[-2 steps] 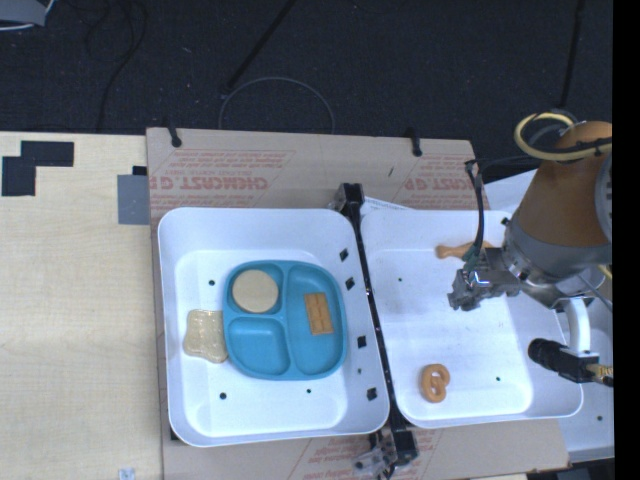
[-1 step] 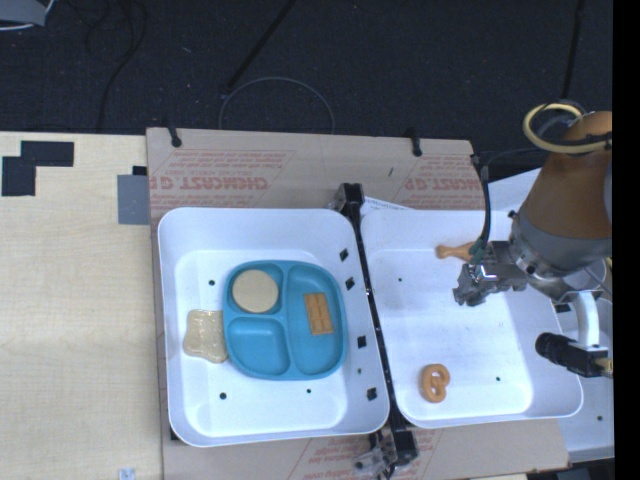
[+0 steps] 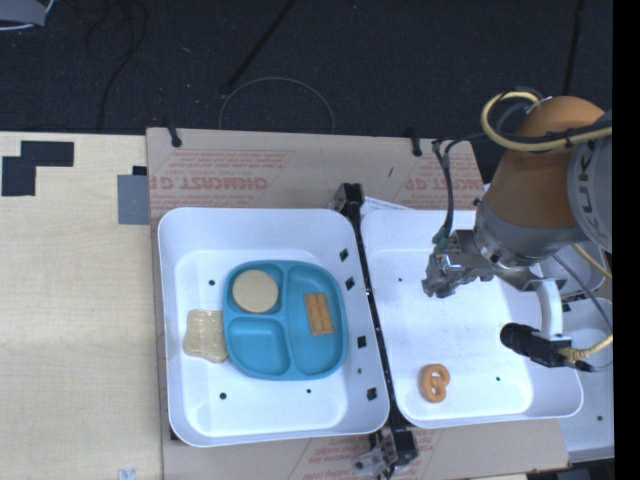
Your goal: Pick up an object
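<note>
One pretzel (image 3: 434, 382) in right bin (image 3: 500, 393), well apart from end effector (image 3: 438, 280), finger state unclear

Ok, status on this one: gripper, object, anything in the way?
Gripper over right bin, nothing seen held. Pretzel lies loose nearer the front edge, apart from it. Path between looks unobstructed.

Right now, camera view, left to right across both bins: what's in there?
pale toy bread slice → blue divided plate holding a round tan piece and an orange-brown bar → pretzel → tool
</note>
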Motion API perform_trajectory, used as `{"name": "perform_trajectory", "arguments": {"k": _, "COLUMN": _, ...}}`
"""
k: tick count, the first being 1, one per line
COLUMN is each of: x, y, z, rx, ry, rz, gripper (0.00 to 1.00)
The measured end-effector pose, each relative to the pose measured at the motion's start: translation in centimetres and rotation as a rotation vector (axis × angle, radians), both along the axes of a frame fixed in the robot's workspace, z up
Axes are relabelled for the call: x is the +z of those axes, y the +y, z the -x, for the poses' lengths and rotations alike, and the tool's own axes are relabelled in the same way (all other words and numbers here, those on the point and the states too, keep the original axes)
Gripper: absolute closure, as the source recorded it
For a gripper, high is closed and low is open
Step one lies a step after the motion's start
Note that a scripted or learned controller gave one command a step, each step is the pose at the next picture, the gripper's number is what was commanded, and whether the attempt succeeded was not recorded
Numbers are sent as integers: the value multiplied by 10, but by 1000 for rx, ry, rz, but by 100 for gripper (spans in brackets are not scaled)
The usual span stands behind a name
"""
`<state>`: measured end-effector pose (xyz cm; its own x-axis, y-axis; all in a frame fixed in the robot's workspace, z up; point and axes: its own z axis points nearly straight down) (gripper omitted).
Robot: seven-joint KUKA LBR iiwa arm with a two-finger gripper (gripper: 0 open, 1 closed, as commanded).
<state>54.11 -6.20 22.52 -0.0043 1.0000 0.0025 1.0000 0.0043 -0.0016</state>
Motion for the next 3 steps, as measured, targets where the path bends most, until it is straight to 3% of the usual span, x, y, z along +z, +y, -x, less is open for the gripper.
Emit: {"name": "perform_trajectory", "arguments": {"k": 3, "x": 11, "y": 164, "z": -42, "rx": 0, "ry": 0, "rz": 1, "gripper": 100}}
